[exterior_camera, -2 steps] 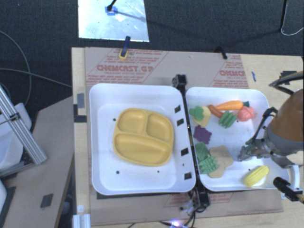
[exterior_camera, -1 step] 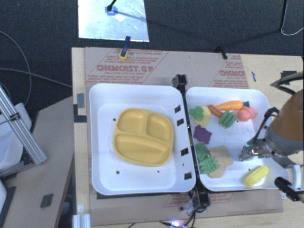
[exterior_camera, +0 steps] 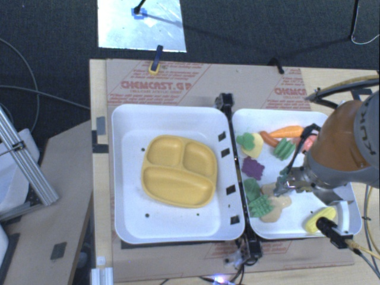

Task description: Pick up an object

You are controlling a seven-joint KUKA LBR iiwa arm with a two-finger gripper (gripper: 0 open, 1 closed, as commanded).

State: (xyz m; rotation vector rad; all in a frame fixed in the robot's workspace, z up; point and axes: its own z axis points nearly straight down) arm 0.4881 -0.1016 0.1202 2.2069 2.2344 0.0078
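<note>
Two white bins side by side on a brown surface (exterior_camera: 237,82).

In the left bin (exterior_camera: 127,135), just one thing: a yellow plate (exterior_camera: 178,171) with three parts, lying flat in the middle.

In the right bin (exterior_camera: 297,217), lots of toy food. At the far side, an orange carrot (exterior_camera: 288,131) lying down. Left of the carrot, a green and yellow toy (exterior_camera: 249,142). Just on the near side of the carrot, a striped green toy (exterior_camera: 284,149). A purple toy (exterior_camera: 253,168) close to the wall between the bins. Nearer still, a dark green toy (exterior_camera: 252,189) and a bumpy green toy (exterior_camera: 259,207), close together by that same wall. Right beside those two, a pale tan toy (exterior_camera: 276,211). In the near right corner, a yellow toy (exterior_camera: 313,221).

A grey arm (exterior_camera: 341,150) with an orange part, reaching in from the right and hanging over the right bin. The fingers (exterior_camera: 284,184) down low in the middle of the right bin, right at the far end of the pale tan toy and just to the right of the dark green toy. Too small and blurry to tell if open or shut. No way to tell if holding any toy.
</note>
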